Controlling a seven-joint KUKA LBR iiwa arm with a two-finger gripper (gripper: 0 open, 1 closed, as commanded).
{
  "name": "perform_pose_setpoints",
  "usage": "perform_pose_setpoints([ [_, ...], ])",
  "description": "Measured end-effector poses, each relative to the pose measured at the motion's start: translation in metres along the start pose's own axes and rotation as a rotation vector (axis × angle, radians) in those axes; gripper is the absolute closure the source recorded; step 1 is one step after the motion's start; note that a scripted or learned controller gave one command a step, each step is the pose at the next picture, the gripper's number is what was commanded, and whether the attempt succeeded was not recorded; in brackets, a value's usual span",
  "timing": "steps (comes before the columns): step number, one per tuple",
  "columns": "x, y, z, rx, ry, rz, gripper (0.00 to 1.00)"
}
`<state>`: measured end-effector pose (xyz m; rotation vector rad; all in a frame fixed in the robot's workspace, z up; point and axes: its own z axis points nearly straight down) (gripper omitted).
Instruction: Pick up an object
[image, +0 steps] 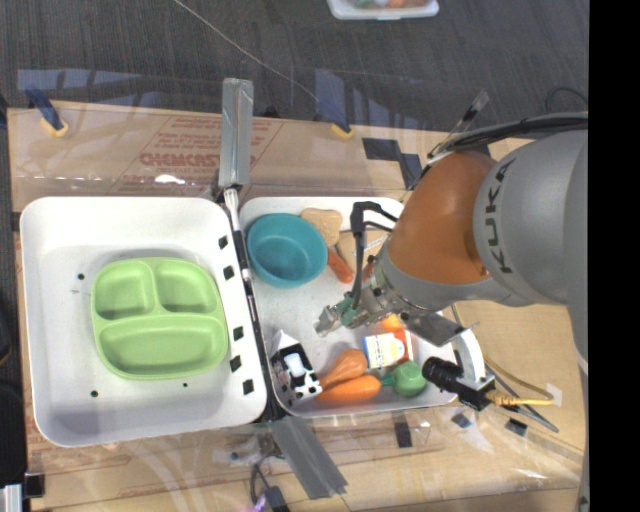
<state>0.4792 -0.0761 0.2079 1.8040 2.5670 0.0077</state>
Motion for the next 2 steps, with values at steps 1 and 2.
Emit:
perform_pose_setpoints([
  [1,-0.031,0.019,0.065,0.012,0.001,0.485,1.00],
  [2,-0.102,-0.040,0.116,0.009,-0.001,0.413,1.00],
])
